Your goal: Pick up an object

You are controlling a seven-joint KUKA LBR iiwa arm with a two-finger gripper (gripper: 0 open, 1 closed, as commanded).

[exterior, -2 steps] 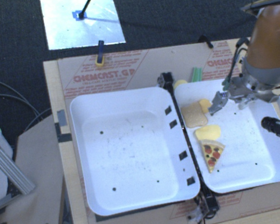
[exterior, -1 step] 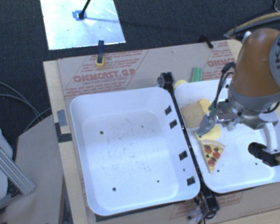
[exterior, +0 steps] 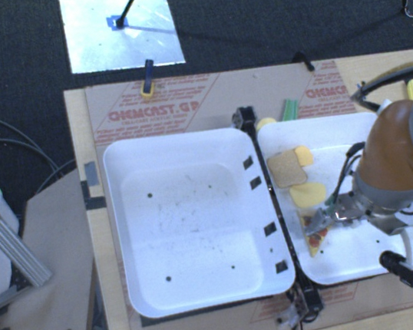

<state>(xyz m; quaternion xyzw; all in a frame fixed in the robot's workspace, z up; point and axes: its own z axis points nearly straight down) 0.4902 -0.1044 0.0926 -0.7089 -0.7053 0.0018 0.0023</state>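
here, in the camera view, the grey arm with the orange band (exterior: 394,150) reaches into the right-hand shallow white plastic bin (exterior: 361,256) from the right, and its two-finger gripper (exterior: 318,222) sits low over the bin's left part. whether the fingers are wide or narrow i cannot tell; they blur into the clutter under them. just below the fingertips lies a small red and yellow wedge-shaped piece (exterior: 317,240), and just above them a pale yellow rounded slice (exterior: 309,194). further up from the fingers rests a tan square slab like toast (exterior: 287,168), with a small yellow chunk (exterior: 304,156) touching its right edge.

judging by this, the step in hand is the descent onto a target, most likely the wedge or the slice; nothing is visibly gripped. the next move calls for closing squarely on one item and lifting straight.

the divider between the bins, with its black clips (exterior: 263,206), stands near the fingers' left and could foul a wide grasp. the left-hand white bin (exterior: 189,225) lies beyond it.
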